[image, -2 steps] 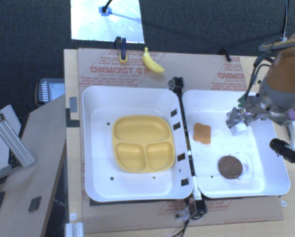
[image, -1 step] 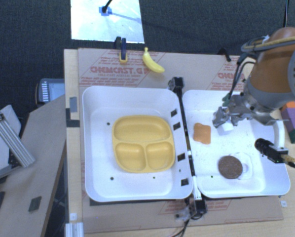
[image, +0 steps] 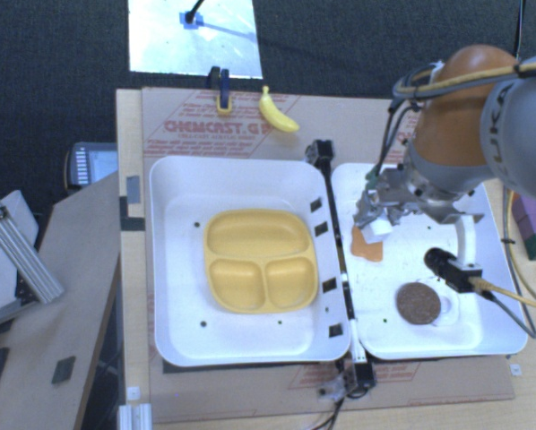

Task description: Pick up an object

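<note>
My gripper (image: 376, 219) hangs low over the left part of the right bin (image: 483, 330), its tip right above the upper edge of a flat orange piece (image: 368, 247) that lies on the bin floor. A round brown disc (image: 419, 303) rests nearer the front of the same bin, apart from the gripper. The wrist and arm hide the back part of this bin. I see nothing lifted off the floor.
The left bin (image: 174, 240) holds a yellow three-compartment tray (image: 259, 260). A toy banana (image: 278, 114) and a yellow clamp (image: 222, 95) lie on the cardboard behind the bins. A black divider (image: 332, 240) runs between the two bins.
</note>
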Motion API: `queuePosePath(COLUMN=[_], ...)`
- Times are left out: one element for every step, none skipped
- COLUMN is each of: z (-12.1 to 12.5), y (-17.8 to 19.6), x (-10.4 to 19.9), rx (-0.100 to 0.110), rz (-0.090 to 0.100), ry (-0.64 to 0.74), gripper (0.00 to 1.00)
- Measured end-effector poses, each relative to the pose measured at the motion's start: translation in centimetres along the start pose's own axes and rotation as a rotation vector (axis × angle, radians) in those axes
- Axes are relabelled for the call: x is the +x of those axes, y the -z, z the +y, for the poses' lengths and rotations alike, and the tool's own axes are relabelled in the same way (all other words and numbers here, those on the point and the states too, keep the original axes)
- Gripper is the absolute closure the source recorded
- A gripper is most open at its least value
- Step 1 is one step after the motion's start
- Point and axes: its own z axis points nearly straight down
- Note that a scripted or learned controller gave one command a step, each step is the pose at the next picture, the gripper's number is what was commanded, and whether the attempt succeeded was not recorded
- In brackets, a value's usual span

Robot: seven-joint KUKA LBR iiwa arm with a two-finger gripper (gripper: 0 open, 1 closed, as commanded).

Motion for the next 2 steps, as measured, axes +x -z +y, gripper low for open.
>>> queuePosePath(z=[-0.5, -0.4], y=[-1.0, 0.0], x=[5.9, 11.0], rx=[0.002, 0.001], rz=[0.001, 0.001], ry=[0.001, 0.001], gripper=[1.0, 1.0])
